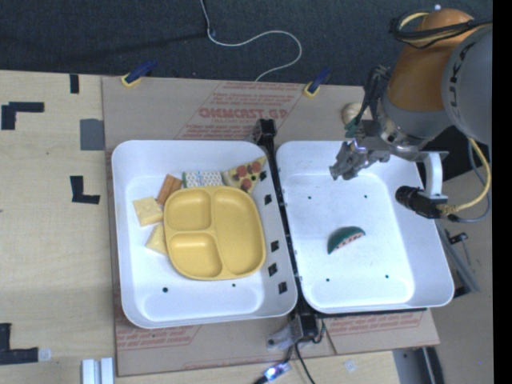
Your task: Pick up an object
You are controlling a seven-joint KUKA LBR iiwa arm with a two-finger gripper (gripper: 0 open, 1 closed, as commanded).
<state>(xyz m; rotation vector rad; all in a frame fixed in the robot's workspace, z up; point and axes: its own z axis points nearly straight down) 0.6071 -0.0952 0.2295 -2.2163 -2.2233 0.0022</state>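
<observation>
Watermelon slice (346,238), a small toy wedge with a green rind and a red face, lies alone on the floor of the right bin (416,282), a little toward five o'clock of that bin's centre. The tool (350,165) hovers up at the bin's eleven o'clock, well apart from the slice, and nothing sits between its tips; whether those tips are spread or closed cannot be told from this angle, as they blur into one dark cluster. Over in the left bin (132,214) a yellow divided plate (214,232) covers the middle, with toy crackers (149,211) and other small play food tucked along its nine and twelve o'clock edges. The slice looks light, rigid plastic, probably smooth and a bit slippery, and it lies flat, so it offers little height. The best hold is likely across its narrow width, rind to cut edge, with the tips set low against the bin floor.
</observation>
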